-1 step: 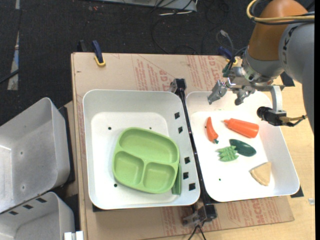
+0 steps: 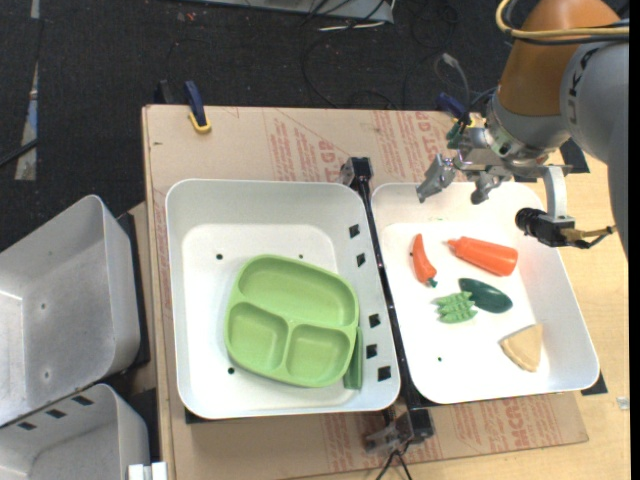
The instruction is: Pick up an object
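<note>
With the gripper point(image 2: 455, 180) spread wide and holding nothing above the right bin's point(image 2: 585, 368) far edge, I'd drop it straight over the carrot point(image 2: 485, 255), straddling its width.

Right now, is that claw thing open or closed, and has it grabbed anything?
Gripper: open, holding nothing, poised above the far edge of the right bin; the carrot and red chili pepper lie untouched below.
</note>
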